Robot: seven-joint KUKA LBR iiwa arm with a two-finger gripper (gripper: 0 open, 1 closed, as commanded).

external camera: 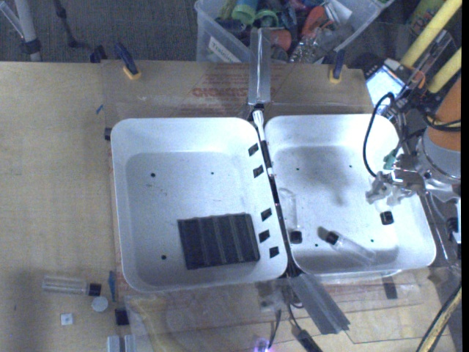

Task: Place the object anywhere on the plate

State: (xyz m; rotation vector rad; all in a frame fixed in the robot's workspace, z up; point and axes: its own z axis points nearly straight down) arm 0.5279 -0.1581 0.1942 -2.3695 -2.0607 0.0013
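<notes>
Hangs over the right bin (410,134), far to the right of the dark ribbed plate (218,241) and a little higher in the view: the pincer (382,191), pale metal at the end of the grey arm (440,149) with its orange band. Too small and blurred to say how far spread or pressed together; cannot tell. Nothing plainly caught in it. Cannot tell either whether touching the bin floor or hovering above it.

Just under the pincer, a small black piece (386,217), likewise far right of the plate; unclear whether part of the pincer or a loose thing on the floor of the bin.

Lying flat in the right bin, to the right of the plate and at about its height in the view: a clear tube (350,246) with a black cap at its plate-side end, slanting away from the plate toward the near rim. Apart from the pincer, below and left of it, between it and the plate.

Nearer the plate, just across the divider between the bins: a second clear piece (287,205) with a dark end (295,235).

Flat on the floor of the left bin (146,134), bare on top: the plate itself.
</notes>
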